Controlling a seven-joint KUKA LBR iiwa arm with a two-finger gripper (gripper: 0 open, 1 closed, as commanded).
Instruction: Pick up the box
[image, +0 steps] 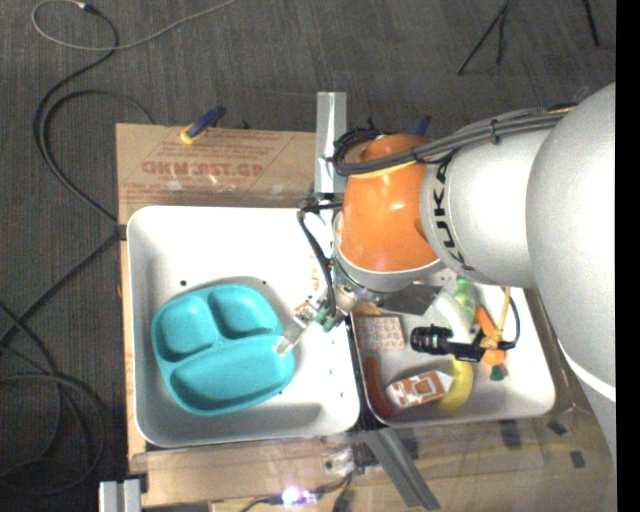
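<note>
The arm (520, 190) reads "KUKA"; the cardboard sheet's (205, 170) red print is illegible.

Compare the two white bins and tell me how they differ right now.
The left bin lies mostly in open view, while the right bin is largely covered by the arm. The left bin holds a teal divided plate; the right bin holds several small items, among them a brown box beside a banana. Both are shallow, white and set side by side.

Arm (500, 210) in from right, orange band (385, 215) centre frame, wrist pointing down; gripper (310, 325) sits low left of it.
</note>
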